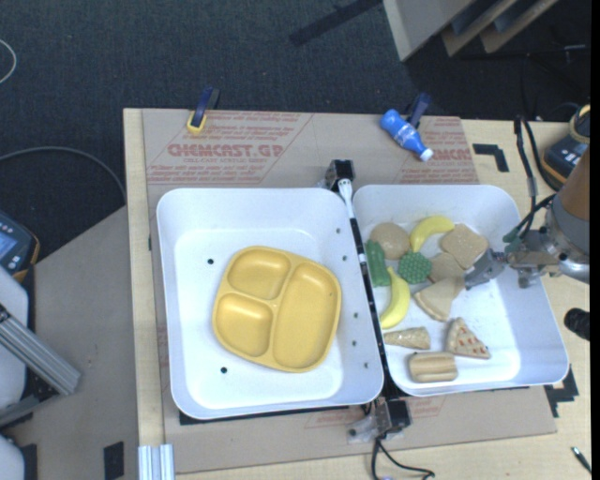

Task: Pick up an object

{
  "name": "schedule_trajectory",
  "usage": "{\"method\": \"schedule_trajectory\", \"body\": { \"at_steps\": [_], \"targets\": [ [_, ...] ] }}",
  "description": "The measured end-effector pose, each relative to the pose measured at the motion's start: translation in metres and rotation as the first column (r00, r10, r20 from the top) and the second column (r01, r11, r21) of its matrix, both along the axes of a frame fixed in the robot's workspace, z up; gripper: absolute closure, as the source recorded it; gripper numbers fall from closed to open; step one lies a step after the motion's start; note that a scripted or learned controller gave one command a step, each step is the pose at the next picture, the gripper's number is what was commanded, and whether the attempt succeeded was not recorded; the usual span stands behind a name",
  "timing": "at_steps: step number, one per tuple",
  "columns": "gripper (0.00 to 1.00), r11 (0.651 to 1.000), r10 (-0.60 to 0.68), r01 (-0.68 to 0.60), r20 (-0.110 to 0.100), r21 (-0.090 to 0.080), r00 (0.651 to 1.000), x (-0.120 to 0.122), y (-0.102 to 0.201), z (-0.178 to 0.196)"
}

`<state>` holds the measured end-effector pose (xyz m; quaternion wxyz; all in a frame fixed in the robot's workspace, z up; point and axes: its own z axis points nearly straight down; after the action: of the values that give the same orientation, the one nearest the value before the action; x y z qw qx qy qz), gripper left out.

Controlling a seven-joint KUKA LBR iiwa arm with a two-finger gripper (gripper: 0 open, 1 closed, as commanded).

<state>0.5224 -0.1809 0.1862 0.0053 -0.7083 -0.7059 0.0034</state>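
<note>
Jaws (478, 273) state: cannot tell. Toy foods crowd just beyond them; bread slice (437, 300) nearest, so a grab may nudge neighbours.

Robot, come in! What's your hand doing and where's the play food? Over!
Hand low in right bin, beside bread slice. Nothing seen between its fingers. Play food piled by the divider. Yellow tray in left bin.

Dark carpeted floor (187, 47) rings the cardboard-topped surface (272, 141), pale furniture (469, 23) sits top right, and a cable (56, 155) trails at left.
</note>
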Motion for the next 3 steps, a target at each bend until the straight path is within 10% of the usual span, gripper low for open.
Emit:
{"method": "schedule_trajectory", "body": {
  "at_steps": [1,3],
  "targets": [
    [0.0,1.0,0.003,-0.003,0.013,-0.003,1.0,0.003,0.0,0.006],
    [0.0,1.0,0.004,-0.005,0.014,0.005,1.0,-0.001,0.01,-0.099]
  ]
}}
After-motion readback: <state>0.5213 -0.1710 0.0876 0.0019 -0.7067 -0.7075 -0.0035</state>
